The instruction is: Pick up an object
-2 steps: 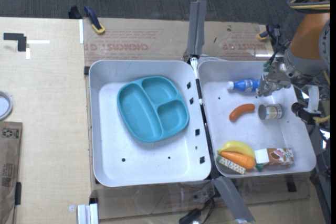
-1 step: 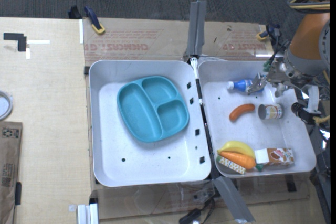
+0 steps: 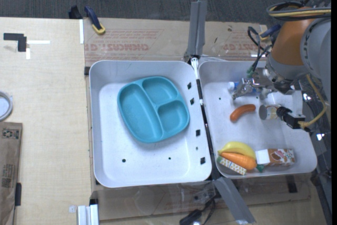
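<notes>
So the biggest thing going on is the light wooden bench (image 3: 42, 87) with the two shallow white plastic bins sitting side by side on it. The left bin (image 3: 100, 129) has a light blue plastic divided plate (image 3: 152, 109) with three compartments lying tilted in its middle. The right bin (image 3: 213, 87) is where all the small stuff is.

The grey KUKA arm with the orange band (image 3: 295, 42) comes in from the right and hangs over the far right part of the right bin. Its metal two-finger gripper (image 3: 243, 89) points left, low over the bin floor near the back. Honestly I can't tell how far apart the fingers are, it's just a small shiny tangle from this angle, and I don't see anything clearly sitting between them.

Just in front of the gripper lies an orange-red toy sausage (image 3: 242, 112), close to it but apart. At the near edge of the right bin there's a cluster: a brown and white printed packet (image 3: 275, 157) on the right, a yellow toy banana (image 3: 237, 148), an orange toy carrot (image 3: 239, 159) touching the banana's front side, and a small tan patterned block (image 3: 232, 166) tucked under the carrot.
</notes>
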`<state>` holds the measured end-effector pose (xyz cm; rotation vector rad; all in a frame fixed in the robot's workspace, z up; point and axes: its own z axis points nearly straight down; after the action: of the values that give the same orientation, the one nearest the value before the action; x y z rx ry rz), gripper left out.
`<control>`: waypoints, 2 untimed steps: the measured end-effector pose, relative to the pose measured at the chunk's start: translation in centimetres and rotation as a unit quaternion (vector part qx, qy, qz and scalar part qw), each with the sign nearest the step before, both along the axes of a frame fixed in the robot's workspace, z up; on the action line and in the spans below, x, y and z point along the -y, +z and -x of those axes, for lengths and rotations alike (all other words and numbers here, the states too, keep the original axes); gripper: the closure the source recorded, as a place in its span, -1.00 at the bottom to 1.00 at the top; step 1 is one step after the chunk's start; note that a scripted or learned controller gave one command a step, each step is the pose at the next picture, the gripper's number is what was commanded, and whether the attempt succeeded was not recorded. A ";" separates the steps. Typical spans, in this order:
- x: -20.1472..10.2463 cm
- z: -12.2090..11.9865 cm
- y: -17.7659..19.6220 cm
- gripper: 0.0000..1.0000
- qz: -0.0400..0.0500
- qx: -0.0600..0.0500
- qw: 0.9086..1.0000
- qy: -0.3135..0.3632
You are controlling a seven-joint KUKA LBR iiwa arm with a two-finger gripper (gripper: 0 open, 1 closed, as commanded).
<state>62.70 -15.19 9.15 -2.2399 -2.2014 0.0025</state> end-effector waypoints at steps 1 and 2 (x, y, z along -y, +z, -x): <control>0.1 0.0 1.0 1.00 0.000 0.001 1.000 -0.001; 0.1 0.0 1.0 -1.00 0.000 0.001 1.000 -0.001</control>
<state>62.73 -15.26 10.11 -2.2425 -2.2008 0.0024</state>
